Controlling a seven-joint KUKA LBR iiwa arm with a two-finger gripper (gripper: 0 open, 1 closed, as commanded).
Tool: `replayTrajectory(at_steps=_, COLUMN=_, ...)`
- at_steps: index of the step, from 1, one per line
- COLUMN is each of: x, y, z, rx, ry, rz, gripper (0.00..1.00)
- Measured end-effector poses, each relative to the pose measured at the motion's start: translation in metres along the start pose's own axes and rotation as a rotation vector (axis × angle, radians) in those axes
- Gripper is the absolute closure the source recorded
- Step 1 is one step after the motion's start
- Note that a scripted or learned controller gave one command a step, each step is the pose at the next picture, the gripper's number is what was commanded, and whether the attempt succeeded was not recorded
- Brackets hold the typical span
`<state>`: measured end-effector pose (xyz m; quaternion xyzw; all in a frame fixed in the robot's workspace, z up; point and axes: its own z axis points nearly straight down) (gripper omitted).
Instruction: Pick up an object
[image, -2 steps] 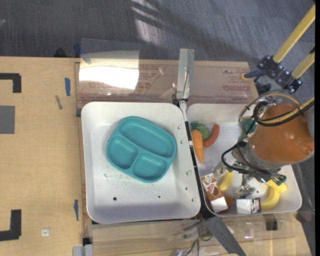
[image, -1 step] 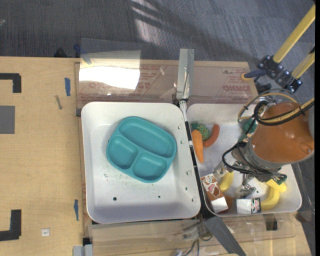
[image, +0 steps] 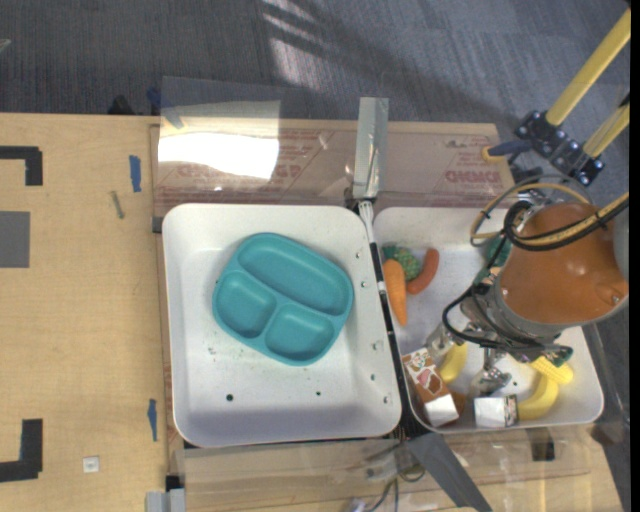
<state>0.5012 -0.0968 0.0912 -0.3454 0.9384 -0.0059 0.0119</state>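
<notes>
Reach step: gripper (image: 492, 378) hung low over the right bin (image: 455, 245), jaw state not discernible. Banana (image: 543, 391) lay at its 3 o'clock, carrot (image: 396, 285) at 10. Next: close on one item.

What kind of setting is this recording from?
Probably a robotics lab bench for pick-up trials: two white bins side by side, a teal divided plate in one, toy food like a carrot under the arm.

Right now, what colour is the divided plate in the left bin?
Teal plate, clearest in the camera view.
</notes>
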Motion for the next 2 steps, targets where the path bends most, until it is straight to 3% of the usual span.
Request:
replayTrajectory(at_steps=1, x=0.0035, y=0.001, z=-0.0017, rx=0.008, ry=-0.01, rz=0.053, gripper=0.0)
replayTrajectory(at_steps=2, x=0.003, y=-0.0033, z=0.0002, rx=-0.002, ry=-0.004, rz=0.048, gripper=0.0)
